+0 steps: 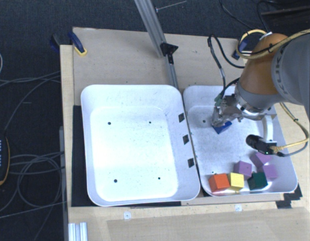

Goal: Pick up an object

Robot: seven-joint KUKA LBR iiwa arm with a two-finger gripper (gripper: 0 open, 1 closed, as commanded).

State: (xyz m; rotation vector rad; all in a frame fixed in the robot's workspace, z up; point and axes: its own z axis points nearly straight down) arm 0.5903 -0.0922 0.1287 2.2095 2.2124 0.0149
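I see the small blue block (222,127) pinched between the fingers (218,118); I'd lift straight up, slowly, clear of the right white bin (205,142).

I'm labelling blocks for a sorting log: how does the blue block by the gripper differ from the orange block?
The blue block lies alone near the middle of the right bin, directly under the gripper; the orange block sits at the bin's near edge, touching a yellow block in a cluster. The blue block looks smaller, tilted and partly hidden; the orange block shows fully and lies flat. Both are in the right bin.
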